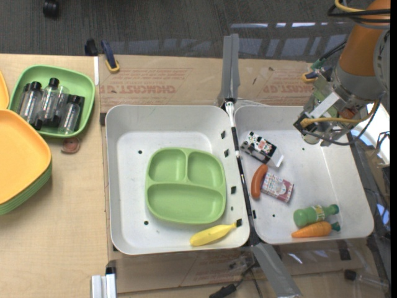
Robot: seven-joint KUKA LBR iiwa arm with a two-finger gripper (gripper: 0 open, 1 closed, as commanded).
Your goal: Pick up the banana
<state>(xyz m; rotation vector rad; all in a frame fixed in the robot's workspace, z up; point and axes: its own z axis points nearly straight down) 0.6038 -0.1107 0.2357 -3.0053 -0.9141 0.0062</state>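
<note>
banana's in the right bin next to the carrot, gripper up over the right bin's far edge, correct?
Not quite. The camera view shows the banana in the left bin, at its near edge just below the green divided plate. The carrot lies in the right bin, and the gripper is over its far edge.

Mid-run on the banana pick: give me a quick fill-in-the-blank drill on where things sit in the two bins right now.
1. The banana lies in the ____ bin of the camera view, by its near wall.
2. The green divided plate has ____ compartments.
3. The gripper hangs over the ____ bin, far from the banana.
4. The carrot lies just in front of the ____ bottle.

Missing words: left; three; right; green
</note>
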